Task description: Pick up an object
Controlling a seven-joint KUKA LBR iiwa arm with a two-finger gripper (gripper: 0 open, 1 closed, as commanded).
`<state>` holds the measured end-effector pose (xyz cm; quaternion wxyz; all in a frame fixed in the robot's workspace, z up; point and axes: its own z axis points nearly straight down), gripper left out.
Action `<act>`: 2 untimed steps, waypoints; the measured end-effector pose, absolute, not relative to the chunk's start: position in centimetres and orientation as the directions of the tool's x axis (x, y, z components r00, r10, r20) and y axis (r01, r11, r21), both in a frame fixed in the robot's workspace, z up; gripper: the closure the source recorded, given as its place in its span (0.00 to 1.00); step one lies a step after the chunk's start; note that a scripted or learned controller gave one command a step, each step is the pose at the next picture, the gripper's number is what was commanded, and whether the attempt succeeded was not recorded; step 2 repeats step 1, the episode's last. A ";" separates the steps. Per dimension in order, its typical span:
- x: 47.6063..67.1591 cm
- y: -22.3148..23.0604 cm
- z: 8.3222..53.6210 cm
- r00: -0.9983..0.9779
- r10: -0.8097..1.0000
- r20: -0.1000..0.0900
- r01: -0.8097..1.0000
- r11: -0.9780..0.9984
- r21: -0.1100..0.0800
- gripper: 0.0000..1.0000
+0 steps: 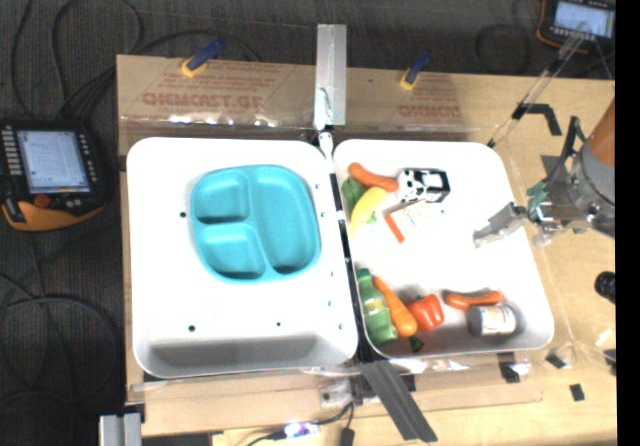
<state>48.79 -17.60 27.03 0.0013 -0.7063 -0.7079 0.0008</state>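
Gripper (497, 229) pokes in over the right bin (470, 159) from its right edge, hanging above bare floor with nothing in it; can't tell how it's set. Arm (585, 199) sits outside that rim. Can (493, 320) lies at the bin's front right corner, carrot (472, 298) just behind it.

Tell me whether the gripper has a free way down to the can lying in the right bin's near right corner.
Probably yes. The gripper hangs over the right bin just beyond the can, which lies on its side with nothing over it. An orange carrot-like piece lies close along its far side and may crowd the fingers.
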 end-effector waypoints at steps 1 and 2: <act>48.8 -17.5 27.9 -0.005 1.000 0.002 1.000 0.005 -0.005 1.00; 48.8 -17.5 27.9 -0.005 1.000 0.002 1.000 0.005 -0.005 1.00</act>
